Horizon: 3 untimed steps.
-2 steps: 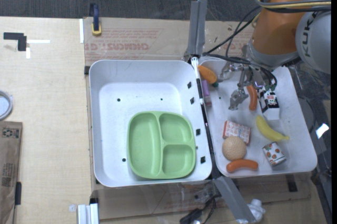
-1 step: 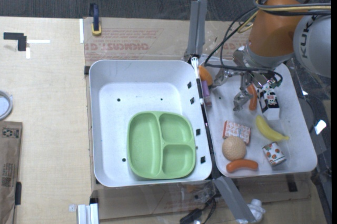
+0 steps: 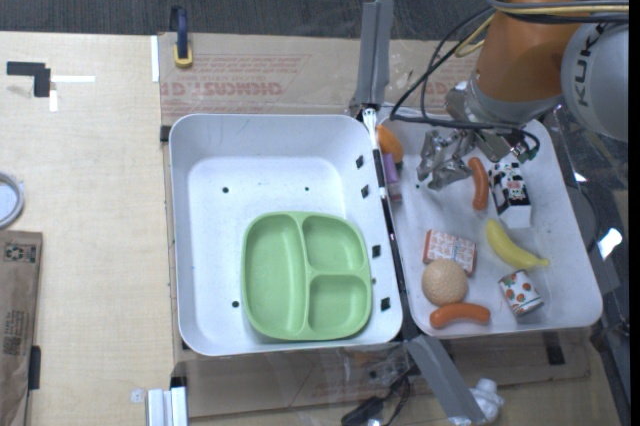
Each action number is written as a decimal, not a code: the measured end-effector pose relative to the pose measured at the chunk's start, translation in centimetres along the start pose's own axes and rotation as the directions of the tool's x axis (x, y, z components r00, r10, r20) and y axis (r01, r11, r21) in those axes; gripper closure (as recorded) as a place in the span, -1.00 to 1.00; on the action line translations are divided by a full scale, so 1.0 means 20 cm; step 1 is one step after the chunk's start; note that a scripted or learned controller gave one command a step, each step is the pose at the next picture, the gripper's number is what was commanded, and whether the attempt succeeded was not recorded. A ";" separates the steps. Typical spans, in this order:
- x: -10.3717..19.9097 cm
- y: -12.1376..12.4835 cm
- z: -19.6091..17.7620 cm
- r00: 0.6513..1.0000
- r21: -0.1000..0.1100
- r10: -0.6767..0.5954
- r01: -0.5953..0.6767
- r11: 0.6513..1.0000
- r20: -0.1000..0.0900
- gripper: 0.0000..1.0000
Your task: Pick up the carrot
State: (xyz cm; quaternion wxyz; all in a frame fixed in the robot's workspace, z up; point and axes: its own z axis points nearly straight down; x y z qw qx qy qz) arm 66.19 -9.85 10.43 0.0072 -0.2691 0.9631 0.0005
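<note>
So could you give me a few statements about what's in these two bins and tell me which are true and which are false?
1. The green divided plate lies in the left bin. True.
2. The banana lies in the left bin. False: it lies in the right bin.
3. The gripper is over the right bin. True.
4. The banana sits on the green plate. False: nothing lies in the plate's compartments.
5. A small can stands near the right bin's front right corner. True.
6. The round tan ball is at the far end of the right bin. False: it lies near the front, beside an orange sausage-shaped piece.
</note>
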 end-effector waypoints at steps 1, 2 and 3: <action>-0.12 0.19 -0.90 0.963 -0.003 -0.269 0.269 0.963 -0.006 1.00; 0.10 -0.09 -0.73 0.887 -0.008 -0.462 0.462 0.887 -0.007 1.00; 0.22 -0.36 -0.73 0.714 -0.008 -0.700 0.700 0.714 -0.003 1.00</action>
